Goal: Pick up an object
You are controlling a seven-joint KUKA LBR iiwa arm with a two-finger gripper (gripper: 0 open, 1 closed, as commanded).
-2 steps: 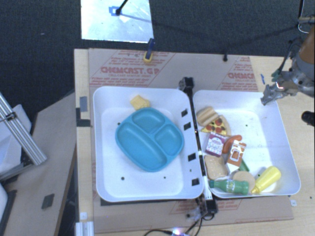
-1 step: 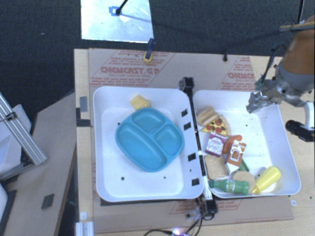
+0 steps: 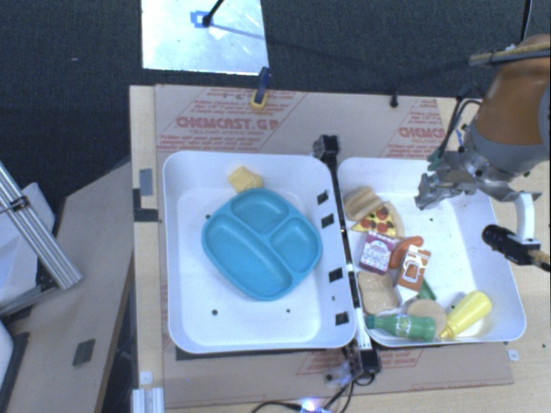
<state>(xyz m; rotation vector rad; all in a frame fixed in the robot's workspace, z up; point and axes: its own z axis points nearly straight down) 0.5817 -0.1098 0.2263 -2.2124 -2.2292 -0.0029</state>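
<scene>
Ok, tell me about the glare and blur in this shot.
Camera view: the reflective sheet beyond the bins glares near-white; both white bins are bright, with faint soft shadows; the gripper and orange-banded arm look soft; labels on the toy food packets are too blurred to read.

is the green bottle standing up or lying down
Lying down: the green bottle rests on its side along the right bin's near edge.

Grey arm (image 3: pixel 508 149) with an orange band (black cables alongside) and dark end effector (image 3: pixel 433 192).
</scene>
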